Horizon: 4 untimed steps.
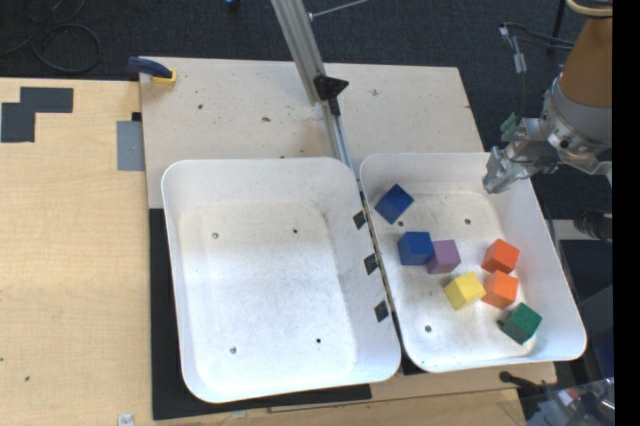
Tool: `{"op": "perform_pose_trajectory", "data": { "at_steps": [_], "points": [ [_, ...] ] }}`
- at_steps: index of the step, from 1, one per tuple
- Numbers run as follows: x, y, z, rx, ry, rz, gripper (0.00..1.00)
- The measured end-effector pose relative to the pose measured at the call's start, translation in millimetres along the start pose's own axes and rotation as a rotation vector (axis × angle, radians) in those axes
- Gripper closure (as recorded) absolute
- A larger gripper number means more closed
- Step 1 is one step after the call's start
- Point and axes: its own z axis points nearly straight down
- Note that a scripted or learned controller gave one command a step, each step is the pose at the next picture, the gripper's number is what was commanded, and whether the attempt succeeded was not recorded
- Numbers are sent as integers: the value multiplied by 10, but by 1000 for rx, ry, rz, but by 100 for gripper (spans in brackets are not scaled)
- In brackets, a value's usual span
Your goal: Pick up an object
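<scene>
Several small blocks lie in the right bin (pixel 560 254): a blue block (pixel 394 203) at the upper left, another blue block (pixel 415 247) touching a purple one (pixel 444 256), a yellow block (pixel 463 290), two orange blocks (pixel 501 256) (pixel 500 289) and a green block (pixel 521 322) near the lower right corner. My gripper (pixel 499 173) hangs over the bin's upper right rim, apart from every block, with nothing seen in it.
The left bin (pixel 180 204) sits beside the right one, with black clips along the shared edge. A slanted aluminium rail (pixel 295 19) rises behind the bins. A blue and yellow clamp (pixel 152 69) lies at the bench's back left corner.
</scene>
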Motion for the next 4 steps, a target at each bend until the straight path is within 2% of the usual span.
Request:
{"op": "perform_pose_trajectory", "data": {
  "at_steps": [1, 2, 4],
  "points": [
    [553, 71, 164, 4, 1, 0, 100],
    [1133, 204, 137, 1, 0, 0, 100],
    [2095, 389, 413, 4, -1, 1, 100]
  ]
}}
